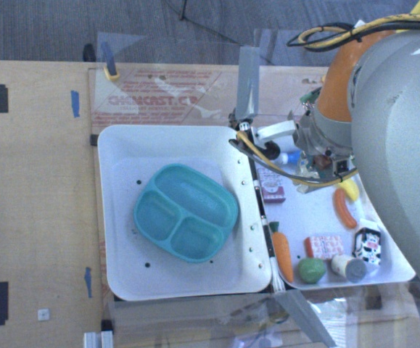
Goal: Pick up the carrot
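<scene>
The carrot (281,255) is orange with a small green top and lies along the left wall of the right bin (394,270), near its front. My gripper (317,167) hangs over the back of that bin, well above and behind the carrot, under the orange wrist band. The wrist body and cables hide its fingers.
A teal divided plate (186,212) lies in the left bin (115,194). In the right bin are a red packet (271,189), a red box (324,246), a green ball (312,270), a small orange sausage shape (344,209), a yellow piece (350,189), a cow-patterned item (368,245) and a grey cap (348,267).
</scene>
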### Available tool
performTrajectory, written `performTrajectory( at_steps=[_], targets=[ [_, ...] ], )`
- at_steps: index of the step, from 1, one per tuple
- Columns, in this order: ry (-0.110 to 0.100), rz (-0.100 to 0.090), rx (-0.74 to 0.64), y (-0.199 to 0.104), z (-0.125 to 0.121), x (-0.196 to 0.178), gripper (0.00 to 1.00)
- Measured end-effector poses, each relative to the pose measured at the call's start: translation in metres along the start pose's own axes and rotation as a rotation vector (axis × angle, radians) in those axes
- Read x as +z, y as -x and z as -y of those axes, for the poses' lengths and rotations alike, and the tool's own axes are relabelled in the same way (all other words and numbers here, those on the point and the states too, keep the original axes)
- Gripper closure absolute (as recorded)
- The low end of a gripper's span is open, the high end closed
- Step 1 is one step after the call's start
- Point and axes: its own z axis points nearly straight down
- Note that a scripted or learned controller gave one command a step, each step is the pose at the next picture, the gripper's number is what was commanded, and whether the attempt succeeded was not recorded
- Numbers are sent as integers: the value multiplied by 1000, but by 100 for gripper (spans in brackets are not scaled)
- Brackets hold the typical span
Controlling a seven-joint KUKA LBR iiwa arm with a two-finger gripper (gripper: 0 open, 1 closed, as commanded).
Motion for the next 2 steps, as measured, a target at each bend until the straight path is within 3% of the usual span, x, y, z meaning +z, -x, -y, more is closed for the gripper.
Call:
performTrajectory(
  at_steps=[1, 2],
  targets=[
    [-1, 3, -8, 27, 79, 23, 100],
    [-9, -1, -7, 44, 105, 58, 100]
  ],
)
